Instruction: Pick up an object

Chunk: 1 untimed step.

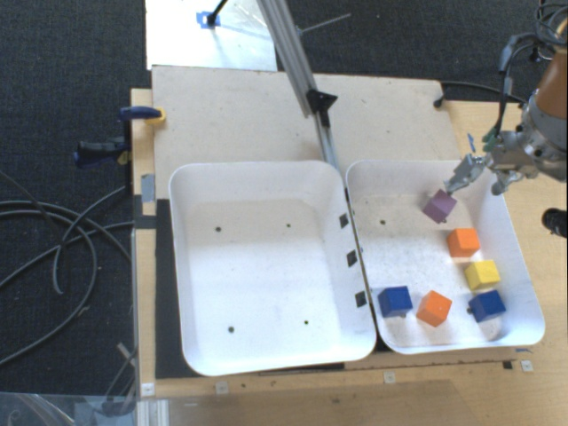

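Left bin (pixel 266 180), white. Right bin (pixel 515 264), white, holding six cubes: blue cube (pixel 395 301) at 7 o'clock; orange cube (pixel 434 308) just right of it; purple cube (pixel 438 207) toward 12 o'clock, tilted; second orange cube (pixel 462 241) near centre-right; yellow cube (pixel 482 274) at 4 o'clock; second blue cube (pixel 486 305) at 5 o'clock. Gripper (pixel 484 171) at the bin's 1 o'clock rim, one finger just above the purple cube; whether the jaws are apart or together cannot be told.

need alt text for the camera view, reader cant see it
Seen from above, a grey robot arm's gripper hangs over the right white bin, just above a purple cube. Two orange cubes, a yellow cube and two blue cubes lie in that bin, beside the left white bin.
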Tool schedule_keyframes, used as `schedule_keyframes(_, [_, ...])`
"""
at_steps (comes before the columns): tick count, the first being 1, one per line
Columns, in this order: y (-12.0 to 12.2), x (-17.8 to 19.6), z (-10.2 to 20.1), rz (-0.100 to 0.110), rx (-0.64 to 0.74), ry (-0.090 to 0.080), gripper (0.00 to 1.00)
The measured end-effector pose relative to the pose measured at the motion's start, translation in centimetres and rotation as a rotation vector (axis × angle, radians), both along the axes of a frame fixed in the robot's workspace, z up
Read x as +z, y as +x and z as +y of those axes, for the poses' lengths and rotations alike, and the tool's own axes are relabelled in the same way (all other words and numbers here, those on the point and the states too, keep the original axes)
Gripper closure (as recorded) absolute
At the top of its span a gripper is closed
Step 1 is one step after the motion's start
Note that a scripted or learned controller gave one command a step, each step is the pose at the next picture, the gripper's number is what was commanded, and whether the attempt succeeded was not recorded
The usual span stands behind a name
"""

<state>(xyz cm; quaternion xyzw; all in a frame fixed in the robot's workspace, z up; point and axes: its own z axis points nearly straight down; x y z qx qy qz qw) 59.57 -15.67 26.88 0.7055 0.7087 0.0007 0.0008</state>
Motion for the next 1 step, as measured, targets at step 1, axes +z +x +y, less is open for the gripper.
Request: schedule_keyframes(1, [4.12,-12.36,-3.34,0.005,-0.003,0.000,0.00])
